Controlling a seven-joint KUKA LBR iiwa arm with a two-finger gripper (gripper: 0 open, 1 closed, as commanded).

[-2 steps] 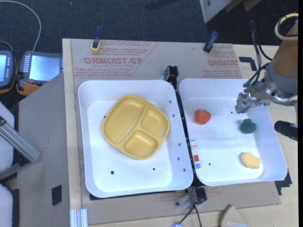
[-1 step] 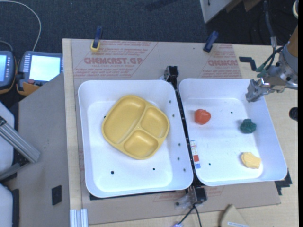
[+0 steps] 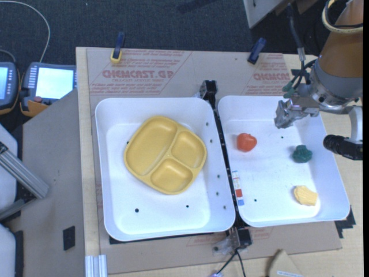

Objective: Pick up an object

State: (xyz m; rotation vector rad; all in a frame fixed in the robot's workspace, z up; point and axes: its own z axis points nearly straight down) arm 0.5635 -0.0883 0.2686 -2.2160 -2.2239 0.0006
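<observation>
Red, rounded toy (image 3: 246, 142) lies in the right bin (image 3: 271, 212).

yellow divided plate (image 3: 166, 161) in left white bin (image 3: 109, 154) | right white bin (image 3: 271, 206): red-orange object (image 3: 247, 142) nearest the plate, dark green object (image 3: 301, 153) beyond it, pale yellow object (image 3: 305, 195) farthest | orange band (image 3: 340, 45) on grey arm

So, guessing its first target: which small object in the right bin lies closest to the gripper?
The red object, just below-left of the gripper; the green and yellow objects lie farther.
</observation>
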